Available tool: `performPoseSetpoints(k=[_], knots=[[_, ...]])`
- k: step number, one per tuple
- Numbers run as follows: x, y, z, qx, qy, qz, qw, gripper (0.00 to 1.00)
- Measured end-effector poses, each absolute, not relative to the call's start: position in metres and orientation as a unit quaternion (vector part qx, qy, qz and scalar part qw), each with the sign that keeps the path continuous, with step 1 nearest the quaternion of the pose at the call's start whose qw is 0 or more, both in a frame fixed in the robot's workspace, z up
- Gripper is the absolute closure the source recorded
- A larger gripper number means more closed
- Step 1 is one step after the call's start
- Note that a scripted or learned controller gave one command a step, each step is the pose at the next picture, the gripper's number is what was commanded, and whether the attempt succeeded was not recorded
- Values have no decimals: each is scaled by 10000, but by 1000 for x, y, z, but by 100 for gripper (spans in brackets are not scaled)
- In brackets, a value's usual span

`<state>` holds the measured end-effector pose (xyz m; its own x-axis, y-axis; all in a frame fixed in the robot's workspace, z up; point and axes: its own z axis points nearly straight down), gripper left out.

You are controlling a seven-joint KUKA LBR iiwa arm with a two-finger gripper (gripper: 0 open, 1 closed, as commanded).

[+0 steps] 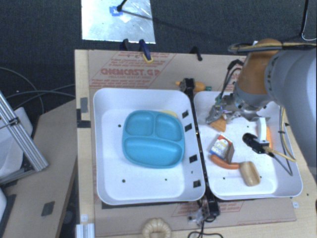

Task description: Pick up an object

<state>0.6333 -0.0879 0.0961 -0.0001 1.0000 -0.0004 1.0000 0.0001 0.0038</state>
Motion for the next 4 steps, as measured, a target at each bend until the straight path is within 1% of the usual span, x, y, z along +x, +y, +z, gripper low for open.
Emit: performPoseSetpoints(k=[1,2,3,4], knots=[[627,-94,146,7075,7067,18,22,100],[634,-89,193,7054,7088,24,27,100],[636,-89,227,7053,7089,19,18,100],[619,-57,232,7044,7098,8,1,100]])
